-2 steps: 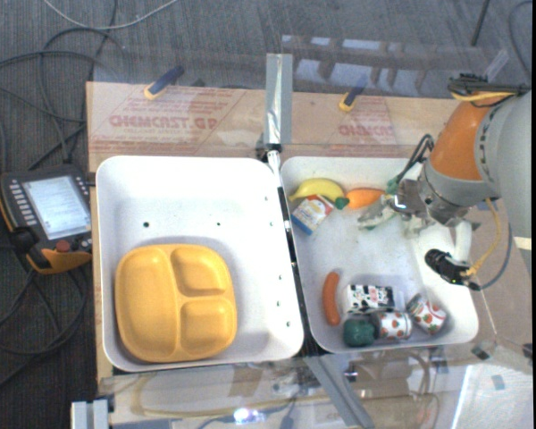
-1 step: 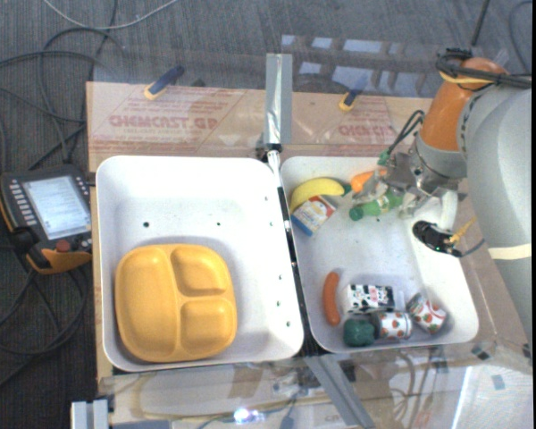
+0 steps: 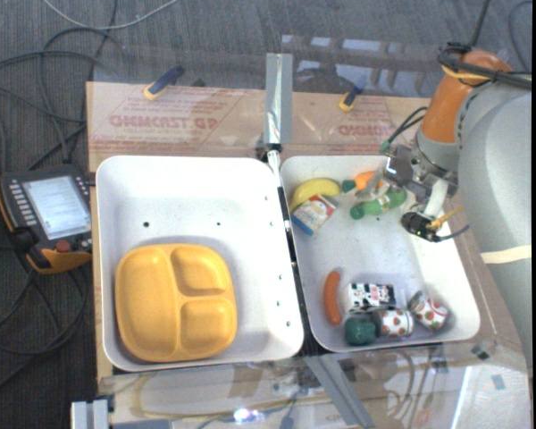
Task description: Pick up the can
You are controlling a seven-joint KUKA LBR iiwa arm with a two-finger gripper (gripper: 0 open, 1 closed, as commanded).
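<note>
can [image 3: 394,323] lies at right bin [image 3: 447,275] near edge, between a green object [image 3: 360,330] and another can | gripper [image 3: 402,186] hovers by far wall | jaws state cannot be told

A tray [image 3: 175,303] lies in the left bin [image 3: 125,172], toys in the right bin [image 3: 460,307].

The arm [image 3: 505,177] is bulky, smooth and grey, with an orange band [image 3: 447,105] above its wrist and black cables looping over it.
</note>
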